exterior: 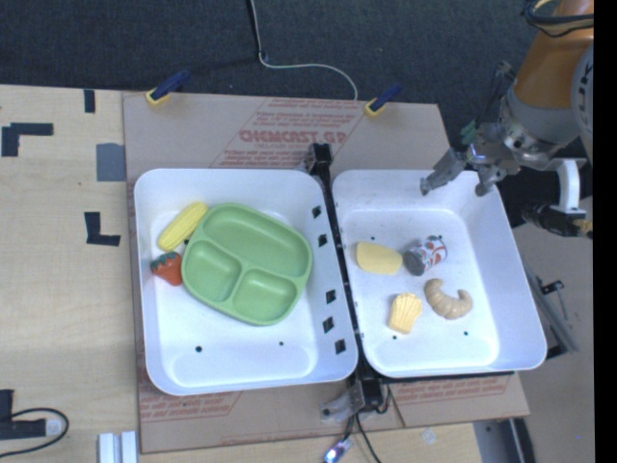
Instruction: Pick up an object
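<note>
The right bin (482, 350) holds a yellow lemon-like piece (378, 258), a small red, white and grey can (426, 255), a tan croissant (449, 300) and a yellow ridged piece (406, 312). My gripper (455, 176) hangs over the bin's far right corner, well above and behind these objects. Its two fingers are spread apart, open, with nothing between them. One fingertip (430, 182) points left, the other sits near the bin's rim.
The left bin (231, 365) carries a green divided plate (247, 262), a yellow corn cob (182, 225) and a red strawberry (168, 268) at its left side. Black clips line the wall between the bins. A cable runs across the dark floor behind.
</note>
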Tool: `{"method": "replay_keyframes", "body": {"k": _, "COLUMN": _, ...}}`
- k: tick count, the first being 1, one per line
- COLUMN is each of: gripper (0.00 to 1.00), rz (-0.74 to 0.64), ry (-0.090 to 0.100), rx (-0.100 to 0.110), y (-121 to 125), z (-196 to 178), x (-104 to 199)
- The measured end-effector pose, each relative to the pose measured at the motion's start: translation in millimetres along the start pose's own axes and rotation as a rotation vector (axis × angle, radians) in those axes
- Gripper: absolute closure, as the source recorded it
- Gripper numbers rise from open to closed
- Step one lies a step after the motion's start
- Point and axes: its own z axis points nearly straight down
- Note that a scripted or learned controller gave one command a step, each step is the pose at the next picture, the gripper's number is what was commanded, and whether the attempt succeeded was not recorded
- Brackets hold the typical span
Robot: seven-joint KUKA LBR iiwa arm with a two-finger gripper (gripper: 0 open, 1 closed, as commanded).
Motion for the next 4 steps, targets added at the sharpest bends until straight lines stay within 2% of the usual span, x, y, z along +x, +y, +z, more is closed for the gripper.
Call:
{"method": "replay_keyframes", "body": {"k": 1, "gripper": 0.00, "rz": 0.003, "ry": 0.003, "rx": 0.011, "y": -45.9, "z": 124.7, "x": -12.4}}
{"method": "replay_keyframes", "body": {"k": 2, "gripper": 0.00, "rz": 0.006, "ry": 0.000, "rx": 0.003, "y": -85.4, "z": 119.5, "x": -59.2}}
{"method": "replay_keyframes", "body": {"k": 3, "gripper": 0.00, "rz": -0.001, "ry": -0.001, "rx": 0.000, "y": -92.1, "z": 154.6, "x": -19.1}}
{"method": "replay_keyframes", "body": {"k": 4, "gripper": 1.00, "rz": -0.001, "ry": -0.002, "rx": -0.003, "y": -90.8, "z": 142.2, "x": -20.5}}
